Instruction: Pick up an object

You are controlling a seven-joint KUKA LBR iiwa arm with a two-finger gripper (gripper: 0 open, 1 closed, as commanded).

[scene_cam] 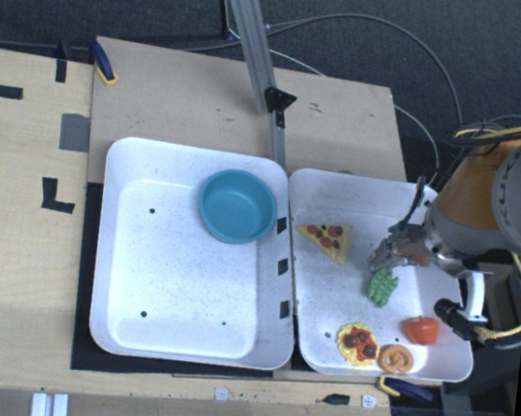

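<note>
My gripper [388, 261] is low in the right bin [319, 346], its dark fingers just above a green leafy toy [382, 288] and touching or nearly touching its top. A pizza slice [325, 240] lies to the left of the gripper. Along the bin's near side sit a round mini pizza [357, 343], an orange pretzel-like ring [396, 359] and a red piece [422, 330]. A blue bowl [237, 206] rests in the far right corner of the left bin [133, 328].
The grey arm with its orange band [474, 196] comes in from the right over the right bin's edge. A metal pole [260, 61] slants down to the seam between the bins. Cables run behind the bins.
</note>
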